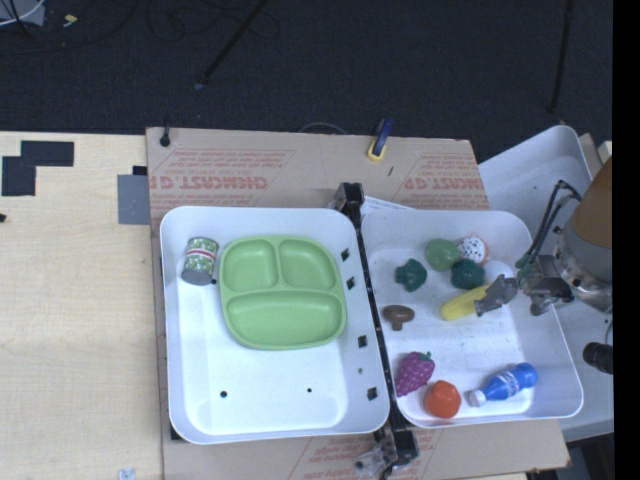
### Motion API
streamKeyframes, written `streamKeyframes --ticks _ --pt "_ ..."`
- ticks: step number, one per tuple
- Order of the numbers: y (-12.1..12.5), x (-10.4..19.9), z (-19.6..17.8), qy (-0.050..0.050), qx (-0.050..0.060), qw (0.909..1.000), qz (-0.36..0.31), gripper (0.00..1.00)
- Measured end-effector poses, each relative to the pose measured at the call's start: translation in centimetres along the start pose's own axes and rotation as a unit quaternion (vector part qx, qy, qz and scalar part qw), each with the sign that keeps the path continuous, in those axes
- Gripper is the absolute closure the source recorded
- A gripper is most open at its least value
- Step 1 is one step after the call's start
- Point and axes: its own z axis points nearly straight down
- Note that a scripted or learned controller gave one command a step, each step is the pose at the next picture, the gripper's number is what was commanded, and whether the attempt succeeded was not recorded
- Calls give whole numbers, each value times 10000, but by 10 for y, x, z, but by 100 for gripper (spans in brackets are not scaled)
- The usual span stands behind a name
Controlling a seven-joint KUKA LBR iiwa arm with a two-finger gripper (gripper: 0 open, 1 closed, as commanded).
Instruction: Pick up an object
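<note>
Pale wooden desk (70, 308) under a brown cardboard sheet (300, 173), bearing two shallow white bins side by side. Left bin (260, 398) holding a green divided plate (282, 293) in its upper half, with a small green-labelled can (200, 260) just beside the plate's left edge. Right bin (500, 343) scattered with small toys. Grey arm (590, 258) reaching in over the right rim, gripper (512, 293) low over the bin's right-centre, fingers somewhat spread, nothing seen between them. Yellow banana-like piece (460, 306) lying just left of one dark finger (493, 297), touching or nearly so; cannot tell which. Blue and white bottle (506, 383) on its side near the bottom right corner. Purple grape bunch (414, 372) and red tomato (441, 399) near each other at the bottom. Two dark green pieces (410, 275) (466, 274), a lighter green one (441, 254) and a white spotted ball (473, 249) clustered near the top. Brown mushroom-like piece (398, 316) by the left wall.
</note>
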Motion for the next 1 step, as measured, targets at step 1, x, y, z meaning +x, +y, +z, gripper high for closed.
streamKeyframes --ticks 1 --pt "3 -1 -7 -17 -65 10000 -8 0"
